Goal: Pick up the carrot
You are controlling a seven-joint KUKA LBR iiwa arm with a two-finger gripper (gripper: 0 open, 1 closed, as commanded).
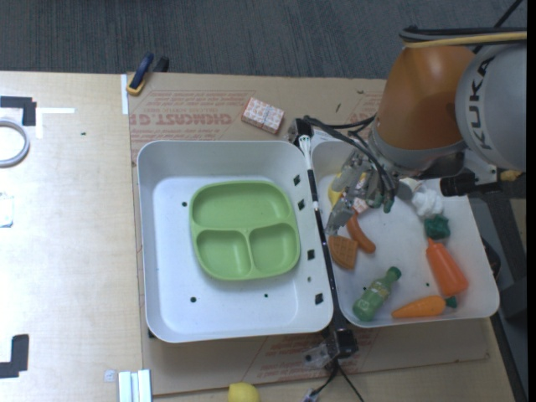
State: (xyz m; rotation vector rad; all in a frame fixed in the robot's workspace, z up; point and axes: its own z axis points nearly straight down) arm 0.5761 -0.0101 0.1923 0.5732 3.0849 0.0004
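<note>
Looming closest, grey KUKA arm (502,99) with broad orange band, brand letters readable on its casing, reaching in from the right. Beneath it, pale wooden bench (67,266), with dark carpet beyond the far edge. On the bench, brown cardboard sheet (201,115) with red print, seen upside down and not legible. Left white bin (159,308) holding a green divided plate (245,229). Right white bin (481,304) crowded with toy food: carrot (420,307) lying near the front wall, just beside an orange pepper (445,268); green bottle (375,295) tilted to the carrot's left; waffle (342,251) and small sausage (361,234) close to the dividing wall. Gripper (352,203) hanging over the bin's left part, well apart from the carrot; state of jaws impossible to tell. Small patterned block (263,115) on the cardboard.
</note>
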